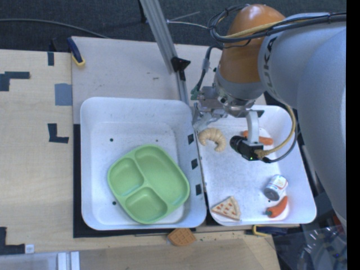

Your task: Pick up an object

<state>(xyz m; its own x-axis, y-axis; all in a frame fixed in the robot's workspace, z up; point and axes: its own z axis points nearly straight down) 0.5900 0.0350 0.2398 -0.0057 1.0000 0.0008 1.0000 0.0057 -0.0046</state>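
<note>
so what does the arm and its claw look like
The arm is a thick, rounded grey body with a glossy orange band above the wrist. Dark cables loop around the band, and another curves down its side. The claw is a small grey metal piece below.

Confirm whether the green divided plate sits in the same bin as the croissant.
No. The green divided plate lies in the left bin, the croissant in the right bin.

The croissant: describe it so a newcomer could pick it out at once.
Start at the right-hand white bin. Near its upper left corner, just under the robot's hand, lies the croissant. It is the one tan, curved, crescent-shaped pastry there, unlike the flat triangular pizza slice and the small can nearer the front.
</note>
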